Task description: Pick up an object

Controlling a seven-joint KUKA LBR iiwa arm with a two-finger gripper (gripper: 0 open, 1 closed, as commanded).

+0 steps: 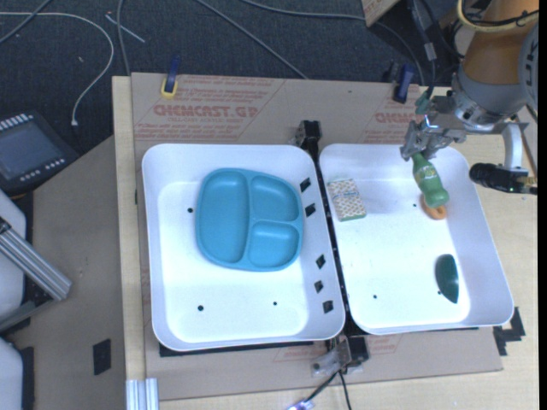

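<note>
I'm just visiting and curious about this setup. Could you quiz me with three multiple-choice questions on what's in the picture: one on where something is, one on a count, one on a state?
1. Where does the blue divided plate lie?
A. in the left bin
B. in the right bin
C. on the floor

2. How many loose things lie in the right bin?
A. one
B. three
C. five

3. How does the green bottle sit?
A. on its side on the bin floor
B. standing upright
C. stacked on the plate

Answers: 1 A, the plate rests in the left bin. 2 B, the patterned packet, the green bottle and the dark green piece lie there. 3 A, it lies lengthwise just below the tool.
</note>
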